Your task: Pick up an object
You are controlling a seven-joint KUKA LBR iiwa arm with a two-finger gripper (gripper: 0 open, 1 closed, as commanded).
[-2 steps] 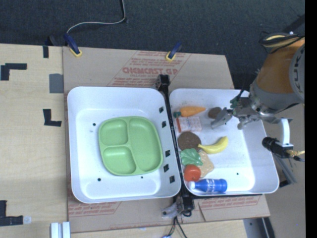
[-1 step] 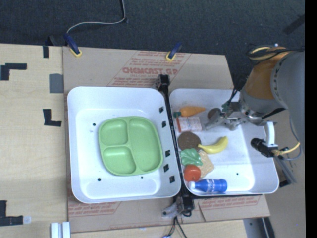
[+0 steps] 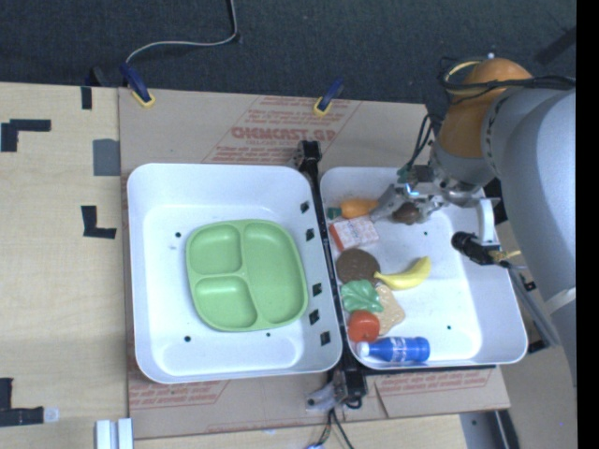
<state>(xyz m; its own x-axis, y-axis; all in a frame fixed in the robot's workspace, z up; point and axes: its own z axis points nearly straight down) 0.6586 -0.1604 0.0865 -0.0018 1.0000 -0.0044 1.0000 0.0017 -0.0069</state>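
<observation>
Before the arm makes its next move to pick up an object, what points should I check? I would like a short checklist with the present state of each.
1. Gripper is over the right bin, where the objects lie: ok.
2. An object is near the gripper: ok, a small brown object and an orange piece lie at the bin's far end.
3. Something is held between the fingers: cannot tell.
4. Other targets lie free: ok, the banana and blue bottle have space around them.
5. Crowding along the right bin's left wall: not ok, the tomato, green toy and brown disc touch or overlap.
6. Green tray lies flat in the left bin: ok.
</observation>
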